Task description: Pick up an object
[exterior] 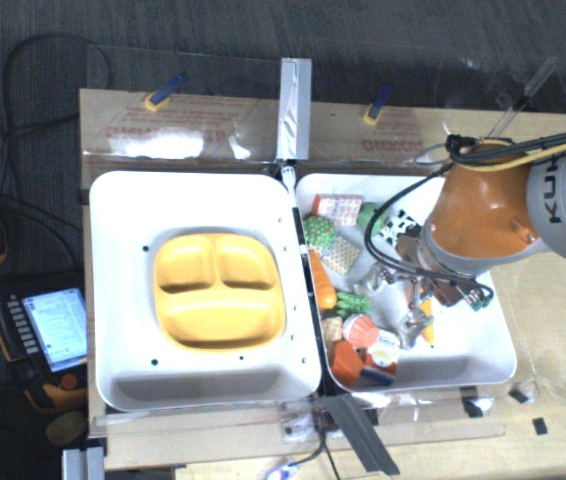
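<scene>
Looking down on my bench, I see two white bins side by side: the left bin (113, 268) holds a yellow divided tray (219, 290) lying flat near its middle, and the right bin (483, 353) holds a jumble of small toy foods crowded against its left wall. My arm (483, 213) reaches in from the right, its orange band sitting over the upper middle of the right bin, and the gripper (418, 318) hangs below it over the bin floor, just right of the pile. I cannot tell from this slant how the gripper is set, nor whether anything is caught in it. In the pile I make out a carrot (322, 280) lying along the divider, a green leafy piece (319, 233) above it, a mesh-patterned piece (339, 256) beside that, a red-and-white packet (338, 207) near the bin's top edge, and a black-and-white spotted thing (396, 226) partly under the arm. Lower down sit a red-orange round piece (347, 360) and a pink-and-white one (363, 330), both near the gripper. Two blue-and-yellow clips (166, 91) pin a plastic sheet behind the bins.
</scene>
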Controlling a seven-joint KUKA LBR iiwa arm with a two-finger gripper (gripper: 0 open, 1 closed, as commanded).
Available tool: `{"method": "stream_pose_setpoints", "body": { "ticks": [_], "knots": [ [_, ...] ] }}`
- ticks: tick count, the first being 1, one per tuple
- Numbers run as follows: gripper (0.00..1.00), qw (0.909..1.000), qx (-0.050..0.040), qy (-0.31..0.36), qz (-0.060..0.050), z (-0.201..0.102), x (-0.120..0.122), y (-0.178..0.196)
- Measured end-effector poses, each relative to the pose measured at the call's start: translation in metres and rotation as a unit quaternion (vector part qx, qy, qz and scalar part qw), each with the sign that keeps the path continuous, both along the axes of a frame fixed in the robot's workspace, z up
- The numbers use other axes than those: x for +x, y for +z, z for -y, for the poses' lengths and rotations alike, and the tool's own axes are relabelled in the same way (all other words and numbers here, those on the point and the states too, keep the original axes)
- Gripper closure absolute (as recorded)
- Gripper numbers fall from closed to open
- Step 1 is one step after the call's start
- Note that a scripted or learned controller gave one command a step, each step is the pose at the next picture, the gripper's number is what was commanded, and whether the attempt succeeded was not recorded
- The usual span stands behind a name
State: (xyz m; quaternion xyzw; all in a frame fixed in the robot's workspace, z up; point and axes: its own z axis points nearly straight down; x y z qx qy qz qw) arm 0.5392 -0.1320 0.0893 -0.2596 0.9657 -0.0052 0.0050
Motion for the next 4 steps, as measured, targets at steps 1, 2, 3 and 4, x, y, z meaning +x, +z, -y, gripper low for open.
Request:
{"method": "stream_pose_setpoints", "body": {
  "ticks": [1,2,3,4],
  "knots": [
    [0.00,0.9969,0.0036,0.078,-0.002,0.020,0.021,-0.001],
    [0.00,0.9891,0.0094,0.147,-0.002,0.081,0.035,-0.001],
    [0.00,0.9950,0.0009,0.100,0.001,0.048,0.024,0.000],
    [0.00,0.9783,0.0100,0.207,-0.005,0.063,0.095,0.000]
  ]
}}
